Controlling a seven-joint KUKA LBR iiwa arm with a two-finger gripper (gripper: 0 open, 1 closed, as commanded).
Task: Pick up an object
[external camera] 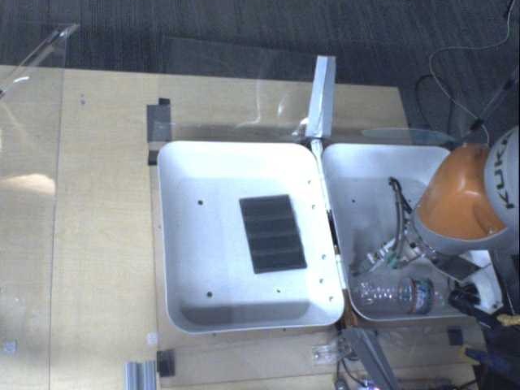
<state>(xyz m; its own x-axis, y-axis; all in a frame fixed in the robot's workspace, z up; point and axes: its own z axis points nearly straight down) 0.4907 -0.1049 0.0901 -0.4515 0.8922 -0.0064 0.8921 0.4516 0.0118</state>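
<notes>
A black ridged rectangular pad (273, 233) lies flat in the middle of the left bin (187, 218). A clear plastic bottle (398, 294) lies on its side along the front wall of the right bin (357, 185). My gripper (389, 255) reaches down into the right bin, just above and behind the bottle. A small whitish and green thing sits at its tip, too blurred to name. The arm's orange band (459, 195) covers the right part of that bin.
A dark cable (400, 205) runs from the wrist down the arm inside the right bin. A metal post (322, 96) stands behind the wall where the two bins meet. Wooden bench top (89, 218) spreads to the left.
</notes>
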